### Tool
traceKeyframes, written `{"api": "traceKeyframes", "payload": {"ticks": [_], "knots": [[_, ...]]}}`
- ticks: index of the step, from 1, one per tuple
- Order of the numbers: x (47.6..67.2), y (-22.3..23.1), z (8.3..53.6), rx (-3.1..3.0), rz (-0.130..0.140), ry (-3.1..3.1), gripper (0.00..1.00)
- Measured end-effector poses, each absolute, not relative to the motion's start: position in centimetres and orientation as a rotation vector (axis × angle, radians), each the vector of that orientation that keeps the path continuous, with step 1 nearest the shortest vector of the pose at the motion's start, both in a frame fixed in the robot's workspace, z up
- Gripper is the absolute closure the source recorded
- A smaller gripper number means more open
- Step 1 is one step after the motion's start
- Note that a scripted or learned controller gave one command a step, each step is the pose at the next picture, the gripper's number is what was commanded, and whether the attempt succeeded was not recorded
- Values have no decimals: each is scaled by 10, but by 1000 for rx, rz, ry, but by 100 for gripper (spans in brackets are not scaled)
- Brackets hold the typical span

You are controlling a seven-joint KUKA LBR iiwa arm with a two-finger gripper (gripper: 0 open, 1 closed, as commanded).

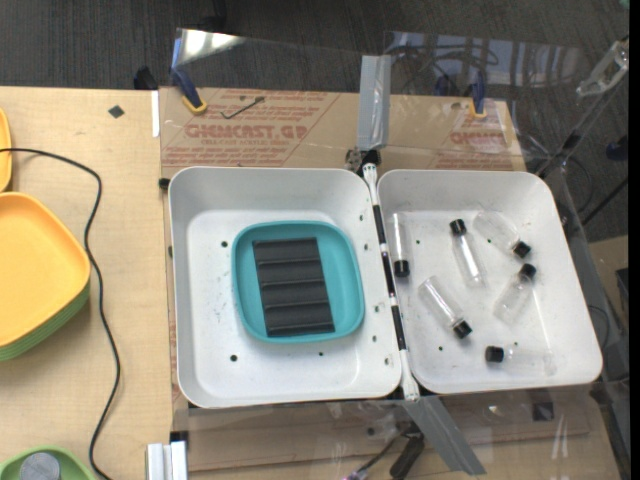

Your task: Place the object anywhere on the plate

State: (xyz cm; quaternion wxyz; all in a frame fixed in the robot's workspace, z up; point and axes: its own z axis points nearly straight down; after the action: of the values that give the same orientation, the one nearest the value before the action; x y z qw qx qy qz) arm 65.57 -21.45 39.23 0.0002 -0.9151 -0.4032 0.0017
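Observation:
A teal plate (345, 283) lies in the left white bin (200, 348), with a dark ribbed pad (292, 286) resting in its middle. Several clear vials with black caps lie scattered in the right white bin (570, 358): one along the left wall (398, 246), one near the centre (465, 251), one lower down (444, 308). Others lie toward the right side (516, 293). A loose black cap (493, 353) sits near the front.
Stacked yellow plates (35, 273) sit on the wooden bench at far left, with a black cable (100, 268) looping past them. Cardboard and clear plastic sheeting stand behind the bins. A green object (40, 465) is at the bottom left corner.

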Motion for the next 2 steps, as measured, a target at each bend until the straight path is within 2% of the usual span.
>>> {"api": "traceKeyframes", "payload": {"ticks": [1,2], "knots": [[647,-196,301,-2905,7,-1191,0],[651,-136,321,-2967,5,-1028,0]]}}
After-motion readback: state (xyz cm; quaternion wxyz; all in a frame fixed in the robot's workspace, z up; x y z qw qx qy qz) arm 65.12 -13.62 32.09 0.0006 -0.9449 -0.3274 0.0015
